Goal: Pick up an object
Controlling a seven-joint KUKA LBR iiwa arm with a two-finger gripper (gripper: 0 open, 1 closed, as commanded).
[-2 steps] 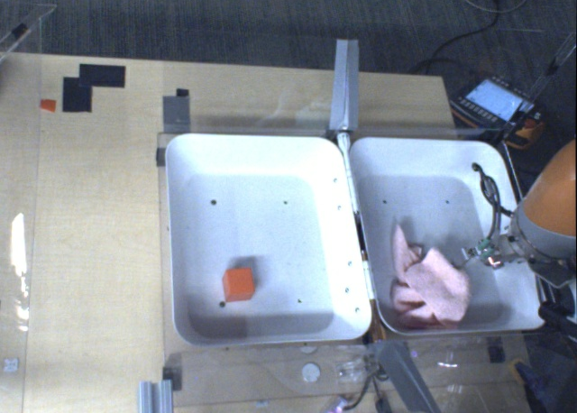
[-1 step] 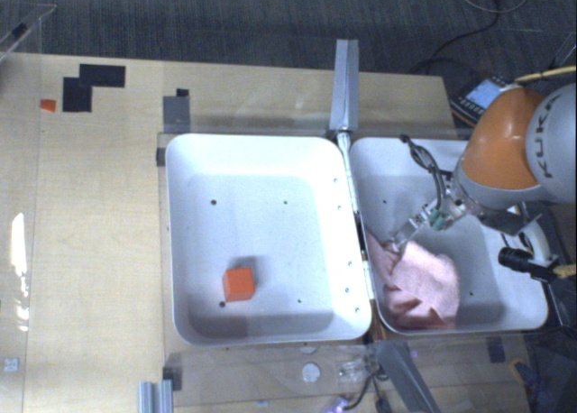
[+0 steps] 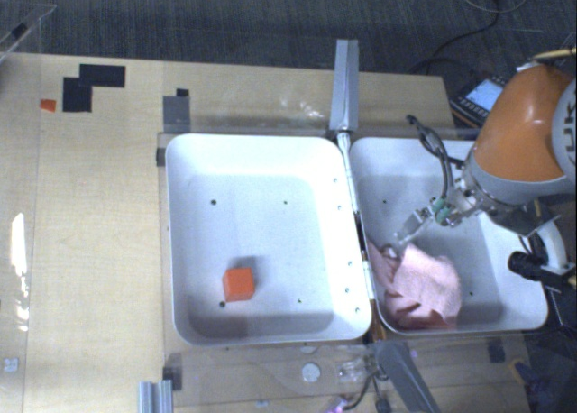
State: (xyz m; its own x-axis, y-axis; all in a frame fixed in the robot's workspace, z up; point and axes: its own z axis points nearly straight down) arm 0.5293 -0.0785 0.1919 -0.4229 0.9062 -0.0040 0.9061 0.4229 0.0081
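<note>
Gripper [image 3: 403,238] low in right bin [image 3: 505,312], its tip at the pink cloth's [image 3: 422,287] upper left edge, grip state impossible to tell, orange block [image 3: 239,284] well apart in left bin [image 3: 189,222]

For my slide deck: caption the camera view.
Gripper lowered into the right bin at the pink cloth; an orange block lies in the left bin.

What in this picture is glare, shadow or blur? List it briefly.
Camera view: bright glare streaks on the bench's left edge; soft shadow along the near wall of the left bin and beside the orange block; the pink cloth and the gripper look slightly soft.
</note>
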